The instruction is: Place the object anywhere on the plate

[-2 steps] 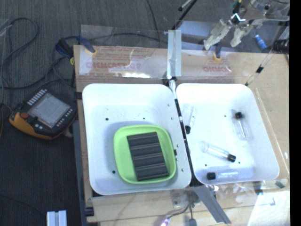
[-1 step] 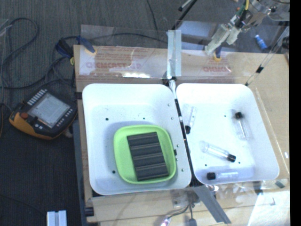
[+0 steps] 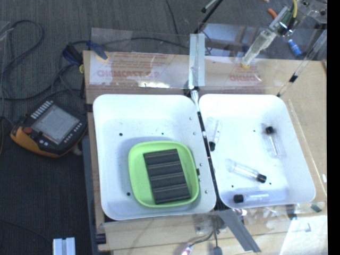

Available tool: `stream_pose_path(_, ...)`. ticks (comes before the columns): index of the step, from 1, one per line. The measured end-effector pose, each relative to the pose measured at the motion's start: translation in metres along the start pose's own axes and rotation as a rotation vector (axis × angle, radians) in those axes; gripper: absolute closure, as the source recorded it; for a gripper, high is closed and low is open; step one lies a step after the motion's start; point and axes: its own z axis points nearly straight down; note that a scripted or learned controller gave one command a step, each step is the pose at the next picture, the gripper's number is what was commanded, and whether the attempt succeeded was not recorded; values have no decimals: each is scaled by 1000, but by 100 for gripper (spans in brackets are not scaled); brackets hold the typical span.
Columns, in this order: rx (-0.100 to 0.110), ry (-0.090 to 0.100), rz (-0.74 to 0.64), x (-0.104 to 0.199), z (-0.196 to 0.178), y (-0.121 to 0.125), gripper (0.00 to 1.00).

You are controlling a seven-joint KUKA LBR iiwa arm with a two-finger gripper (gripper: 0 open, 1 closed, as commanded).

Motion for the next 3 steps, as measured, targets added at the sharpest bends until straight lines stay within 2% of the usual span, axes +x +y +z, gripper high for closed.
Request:
stream_pose_path(1, -2, 1, 51, -28, 0, -31, 0)
stream_pose_path(3, -1, -2, -355, -62, 0, -62, 0)
